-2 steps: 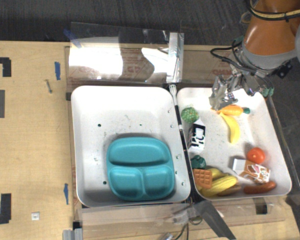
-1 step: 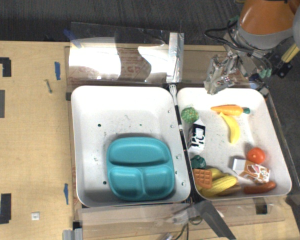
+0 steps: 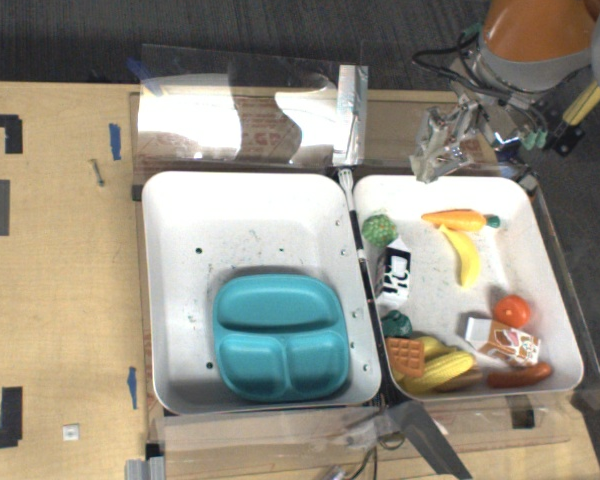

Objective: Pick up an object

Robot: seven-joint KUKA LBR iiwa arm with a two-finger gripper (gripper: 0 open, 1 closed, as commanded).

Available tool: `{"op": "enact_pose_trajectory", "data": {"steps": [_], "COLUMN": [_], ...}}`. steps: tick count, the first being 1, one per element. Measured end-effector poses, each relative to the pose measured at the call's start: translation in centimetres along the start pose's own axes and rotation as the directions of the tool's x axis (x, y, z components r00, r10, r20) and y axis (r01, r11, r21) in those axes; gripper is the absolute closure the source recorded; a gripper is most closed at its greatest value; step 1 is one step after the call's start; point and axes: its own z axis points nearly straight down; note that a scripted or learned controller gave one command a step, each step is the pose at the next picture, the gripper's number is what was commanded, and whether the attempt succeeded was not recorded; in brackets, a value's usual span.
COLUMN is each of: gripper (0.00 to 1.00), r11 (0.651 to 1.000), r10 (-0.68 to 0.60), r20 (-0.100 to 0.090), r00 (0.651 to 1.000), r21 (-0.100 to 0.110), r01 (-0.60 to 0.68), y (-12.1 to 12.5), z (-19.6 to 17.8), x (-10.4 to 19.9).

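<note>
Arm [image 3: 535,18]: grey with an orange band, entering at the upper right corner, above the far edge of the right bin.

Fingers [image 3: 442,153]: metallic, pointing down and toward the left, hanging over the far rim of the right bin [image 3: 555,268]. Whether they stand apart or together cannot be told; nothing is seen between them.

Right bin contents, placed from the fingers:
- Carrot [image 3: 458,219], orange with a green end, lying crosswise just nearward of the fingers.
- Banana [image 3: 465,255], yellow, touching the carrot's near side.
- Green leafy piece [image 3: 378,230], nearward and left of the fingers, by the divider between the bins.
- Black-and-white box [image 3: 394,273], just nearward of the green piece.
- Tomato [image 3: 512,311], red-orange, well nearward and right of the fingers.
- Printed carton [image 3: 511,346] with a small white block [image 3: 476,328] beside it, nearward of the tomato.
- Sausage [image 3: 520,375], reddish brown, at the near rim.
- Corn cob [image 3: 448,370] and waffle [image 3: 404,354], side by side at the near left corner; a dark green piece [image 3: 395,322] just above the waffle.

Left bin [image 3: 170,268]: well left of the fingers, holding a teal compartment tray [image 3: 280,338].

Surface [image 3: 50,268]: tan board, left of the bins.
</note>
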Motion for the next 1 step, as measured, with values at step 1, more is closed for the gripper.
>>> {"op": "enact_pose_trajectory", "data": {"steps": [1], "gripper": [1.00], "r11": [0.999], "r10": [0.041], "r20": [-0.023], "r00": [0.999], "r21": [-0.007], "r01": [-0.041], "y": [-0.90], "z": [4.76], "x": [0.81]}}
